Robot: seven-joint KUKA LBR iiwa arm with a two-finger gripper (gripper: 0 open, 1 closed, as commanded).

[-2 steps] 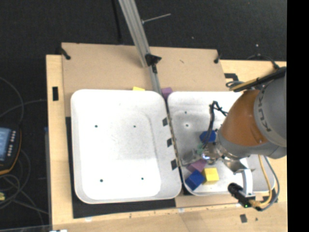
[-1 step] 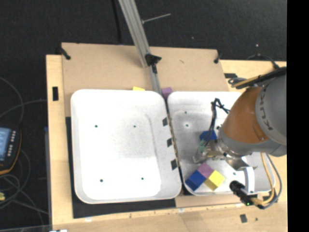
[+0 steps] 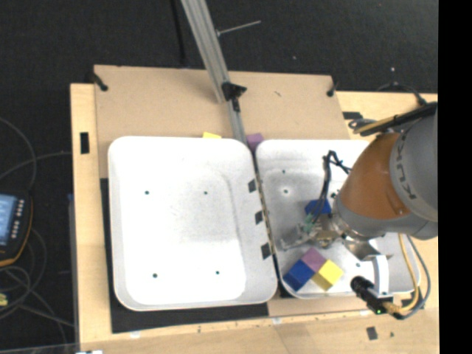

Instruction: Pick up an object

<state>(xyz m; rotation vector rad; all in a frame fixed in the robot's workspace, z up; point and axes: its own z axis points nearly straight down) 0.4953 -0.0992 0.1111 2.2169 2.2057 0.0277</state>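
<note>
1. Nearest the lower edge: the light tan wooden bench top (image 3: 184,330) bears two shallow white plastic bins side by side, the left bin (image 3: 122,220) and the right bin (image 3: 269,161).
2. In the near part of the right bin, three small blocks sit bunched together: a blue cube (image 3: 299,274), a yellow cube (image 3: 328,274) just beside it on its right, and a pale purple block (image 3: 314,257) touching both from behind.
3. Just beyond the blocks, the two-finger gripper (image 3: 316,231) hangs low over the right bin's floor, a little above the purple block. Cannot tell whether its fingers are spread or pressed together; the metal parts there are blurred and partly under the wrist. No block is seen between them.
4. A blue fitting (image 3: 318,207) and a dark cable (image 3: 330,164) show at the gripper's far side.
5. The grey arm with its orange band (image 3: 372,183) comes in from the right and covers much of the right bin's right half.
6. The left bin shows a few small dark dots on its floor.
7. Past the bins' far rims: a small yellow block (image 3: 212,136) behind the left bin, a small purple block (image 3: 254,140) at the gap between the bins.
8. Farthest: a slanting grey metal rail (image 3: 206,39) rising from the bench toward the top edge.
</note>
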